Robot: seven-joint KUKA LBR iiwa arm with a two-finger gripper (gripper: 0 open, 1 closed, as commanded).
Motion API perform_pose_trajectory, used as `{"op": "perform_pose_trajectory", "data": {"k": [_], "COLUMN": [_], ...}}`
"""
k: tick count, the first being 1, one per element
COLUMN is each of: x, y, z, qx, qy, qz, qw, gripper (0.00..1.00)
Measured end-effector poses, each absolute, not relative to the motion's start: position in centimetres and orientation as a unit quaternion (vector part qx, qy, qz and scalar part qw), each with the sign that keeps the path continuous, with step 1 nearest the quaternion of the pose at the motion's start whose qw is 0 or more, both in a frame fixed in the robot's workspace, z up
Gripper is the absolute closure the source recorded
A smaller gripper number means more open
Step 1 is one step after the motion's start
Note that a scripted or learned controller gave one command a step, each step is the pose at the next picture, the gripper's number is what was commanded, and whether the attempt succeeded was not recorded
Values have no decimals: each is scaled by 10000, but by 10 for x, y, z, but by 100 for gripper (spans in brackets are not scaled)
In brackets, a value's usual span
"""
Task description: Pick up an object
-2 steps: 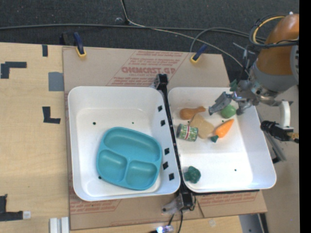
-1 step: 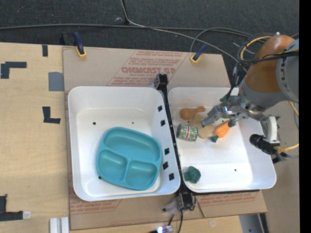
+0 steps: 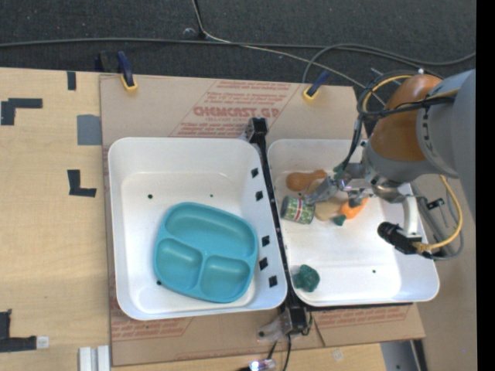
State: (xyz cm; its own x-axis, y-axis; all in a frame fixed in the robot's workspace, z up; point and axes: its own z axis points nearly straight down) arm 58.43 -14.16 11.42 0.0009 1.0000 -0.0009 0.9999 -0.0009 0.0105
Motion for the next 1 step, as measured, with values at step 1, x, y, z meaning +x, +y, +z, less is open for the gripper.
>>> {"op": "perform_pose_trajectory", "data": {"k": [1], "x": [591], "y": [-142], "z": [91], "qx": [7063], "qy": [7078], "qz": [52], "qw": [95], "gripper": [0]}}
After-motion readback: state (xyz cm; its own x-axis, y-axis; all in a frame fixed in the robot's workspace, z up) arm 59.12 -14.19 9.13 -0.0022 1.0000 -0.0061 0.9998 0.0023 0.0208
